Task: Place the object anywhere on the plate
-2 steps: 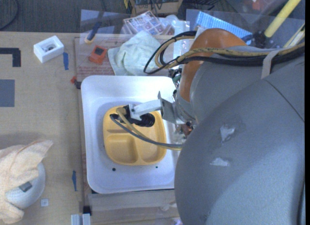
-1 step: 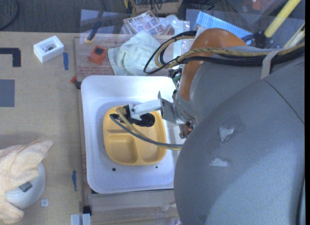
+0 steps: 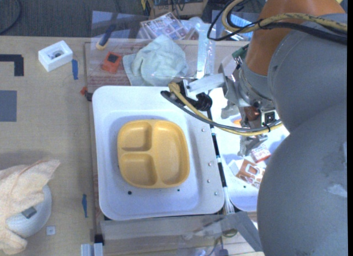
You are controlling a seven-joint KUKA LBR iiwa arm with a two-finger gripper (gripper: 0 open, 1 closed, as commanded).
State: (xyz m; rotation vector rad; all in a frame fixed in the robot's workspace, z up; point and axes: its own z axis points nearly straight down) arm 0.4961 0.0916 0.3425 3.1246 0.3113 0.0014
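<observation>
The plate (image 3: pixel 153 153), yellow with three compartments, lies in the left bin (image 3: pixel 105 106) and has nothing on it, so the placing is not done. The arm (image 3: pixel 298 56) reaches in from the right and hangs over the right bin (image 3: pixel 242 201). Its pincer (image 3: pixel 255 121) points down toward that bin, just above some small orange and white pieces (image 3: pixel 251 166) lying there. One of these is probably the object, but which one I cannot tell. Whether the pincer is open or closed, and whether it has hold of anything, I cannot tell either; the wrist and its cables (image 3: pixel 193 103) hide it.

My judgement is that the task is at its early stage: a pick in the right bin is in hand or about to be, and the carry to the left and the release over the plate are left.

On the table (image 3: pixel 44 117), far of the left bin, lie a pale crumpled cloth (image 3: pixel 160 62) and a small orange thing (image 3: pixel 112 62). A white box (image 3: pixel 55 55) sits far left, and a yellowish rag (image 3: pixel 25 180) near left. None stands between the bins. The low walls where the bins meet are all the carry must clear, and the plate is open from above.
</observation>
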